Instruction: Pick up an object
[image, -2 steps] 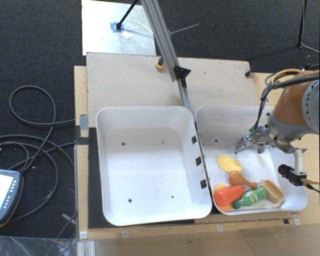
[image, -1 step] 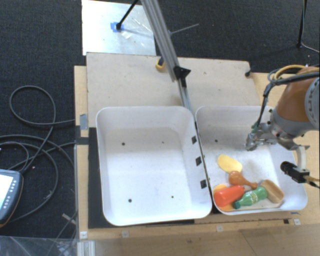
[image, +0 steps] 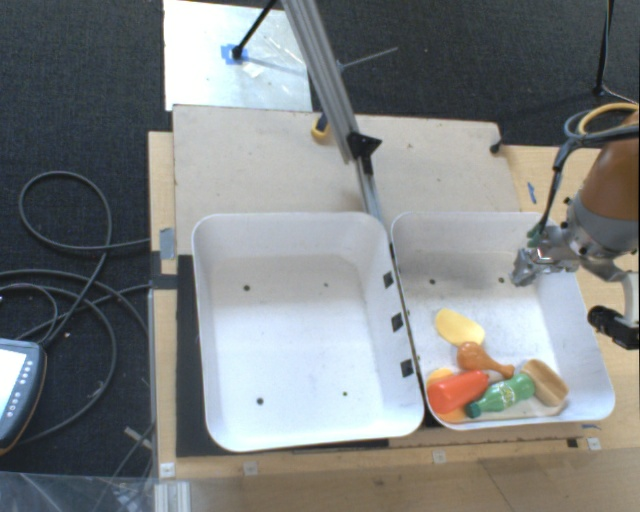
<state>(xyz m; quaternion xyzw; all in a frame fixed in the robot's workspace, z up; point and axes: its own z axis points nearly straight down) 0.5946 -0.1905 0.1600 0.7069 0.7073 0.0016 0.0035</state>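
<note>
The gripper (image: 527, 268) hangs over the right bin (image: 470, 232), near that bin's far right side, with the grey arm (image: 606, 190) and its orange band reaching in from the right behind it. Whether it is apart or together cannot be told at this angle, and nothing shows clamped in it. All the objects lie in a cluster toward the near edge of the same bin, nearer the camera than the gripper and apart from it. Closest to the gripper, nearer the camera and to its left, is a yellow piece (image: 459, 326). Just beyond that, further from the gripper, lies a drumstick (image: 482, 358), its brown end toward the yellow piece. To the drumstick's left and nearer the camera is a red pepper (image: 458, 388), resting on something orange-yellow that is mostly hidden. A green bottle (image: 502, 396) lies on its side just beside the pepper, almost straight toward the camera from the gripper. A tan bun (image: 545, 381) touches the bottle's far end, close to the bin's near right corner. The left bin (image: 290, 232) sits to the gripper's left, across the shared wall.
</note>
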